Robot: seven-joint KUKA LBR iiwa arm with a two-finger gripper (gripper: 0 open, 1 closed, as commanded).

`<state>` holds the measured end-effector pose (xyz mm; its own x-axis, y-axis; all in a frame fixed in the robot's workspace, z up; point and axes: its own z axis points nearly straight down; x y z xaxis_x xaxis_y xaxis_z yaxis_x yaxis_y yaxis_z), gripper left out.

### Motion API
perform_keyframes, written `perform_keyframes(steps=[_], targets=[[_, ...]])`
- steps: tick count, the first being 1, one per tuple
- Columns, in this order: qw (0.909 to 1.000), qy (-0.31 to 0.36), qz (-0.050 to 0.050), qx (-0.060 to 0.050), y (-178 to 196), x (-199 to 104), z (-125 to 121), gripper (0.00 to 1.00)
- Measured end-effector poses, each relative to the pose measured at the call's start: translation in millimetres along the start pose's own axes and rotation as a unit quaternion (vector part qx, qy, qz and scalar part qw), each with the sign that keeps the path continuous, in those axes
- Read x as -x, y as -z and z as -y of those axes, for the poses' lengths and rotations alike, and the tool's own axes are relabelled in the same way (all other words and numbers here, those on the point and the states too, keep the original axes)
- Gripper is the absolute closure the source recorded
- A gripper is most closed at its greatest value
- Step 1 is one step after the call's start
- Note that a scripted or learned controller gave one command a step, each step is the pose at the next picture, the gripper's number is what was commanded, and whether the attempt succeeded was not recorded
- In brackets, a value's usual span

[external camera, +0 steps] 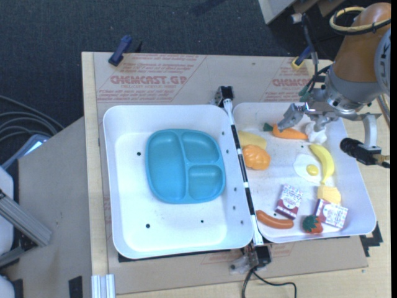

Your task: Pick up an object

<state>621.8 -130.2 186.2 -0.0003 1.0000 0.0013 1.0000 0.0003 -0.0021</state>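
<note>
Resting on a brown cardboard-topped desk (pixel 186 73), two white bins (pixel 124 166); tool (pixel 304 121) spread wide above orange toy carrot (pixel 289 133); dark carpet (pixel 62 17) surrounds.

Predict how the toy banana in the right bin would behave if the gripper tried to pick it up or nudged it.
The banana looks like smooth moulded plastic, so it is probably stiff, light and somewhat slippery between fingers. Its curved, rounded body may rock or pivot when nudged rather than slide straight. It lies against the fried egg, so a push would likely move that too.
</note>
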Motion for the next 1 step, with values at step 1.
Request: perform_keyframes(steps=[1], targets=[[1.0,0.0,0.0,0.0,-101.7,2.2,0.9,0.0]])
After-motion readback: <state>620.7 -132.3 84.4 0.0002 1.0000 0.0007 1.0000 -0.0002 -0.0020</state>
